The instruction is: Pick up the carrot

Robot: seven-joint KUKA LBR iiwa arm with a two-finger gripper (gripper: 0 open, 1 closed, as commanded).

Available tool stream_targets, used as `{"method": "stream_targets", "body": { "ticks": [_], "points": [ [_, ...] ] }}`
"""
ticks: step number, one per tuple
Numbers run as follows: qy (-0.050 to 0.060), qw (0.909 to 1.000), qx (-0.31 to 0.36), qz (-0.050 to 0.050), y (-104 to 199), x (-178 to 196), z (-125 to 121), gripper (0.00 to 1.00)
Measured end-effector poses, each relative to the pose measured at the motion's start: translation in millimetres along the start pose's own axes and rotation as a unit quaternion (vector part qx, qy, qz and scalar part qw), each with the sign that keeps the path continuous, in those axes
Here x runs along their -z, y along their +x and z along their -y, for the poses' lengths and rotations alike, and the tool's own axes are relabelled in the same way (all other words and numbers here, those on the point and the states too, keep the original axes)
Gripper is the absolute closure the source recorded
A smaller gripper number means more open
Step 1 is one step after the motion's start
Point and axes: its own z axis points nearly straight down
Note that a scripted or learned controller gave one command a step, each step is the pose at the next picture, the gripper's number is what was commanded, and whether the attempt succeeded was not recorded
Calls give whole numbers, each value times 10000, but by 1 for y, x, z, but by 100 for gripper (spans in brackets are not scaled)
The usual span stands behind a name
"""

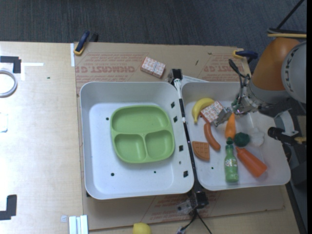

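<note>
Camera view: we place the claw [233,112] at the top of the carrot [230,125], apparently touching; whether it is released or clenched we cannot tell. We advise centring on the carrot, clear of the printed box [212,112] just left. Cardboard [112,68] lettering is mirrored, unreadable.

Plate [142,133] in left bin [92,145]; carrot [230,125] in right bin [273,177].

A green plastic plate with three sections [142,133] sits in the middle of the left white bin [92,145]. To the plate's right, in the other bin, lie a yellow banana [201,106], a long red sausage [211,136], a tan waffle piece [201,150] and a green bottle [231,163].
</note>
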Motion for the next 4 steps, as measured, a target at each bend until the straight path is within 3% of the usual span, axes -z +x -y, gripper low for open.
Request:
{"method": "stream_targets", "body": {
  "ticks": [1, 2, 3, 4],
  "points": [
    [-29, 10000, -5, 23, -1, 10, -1, 100],
    [-37, 9999, -128, 28, 28, 131, 73, 100],
    [-32, 9981, -621, 19, 71, 69, 107, 100],
    [-37, 9875, 1572, 32, 26, 0, 135, 100]
  ]
}}
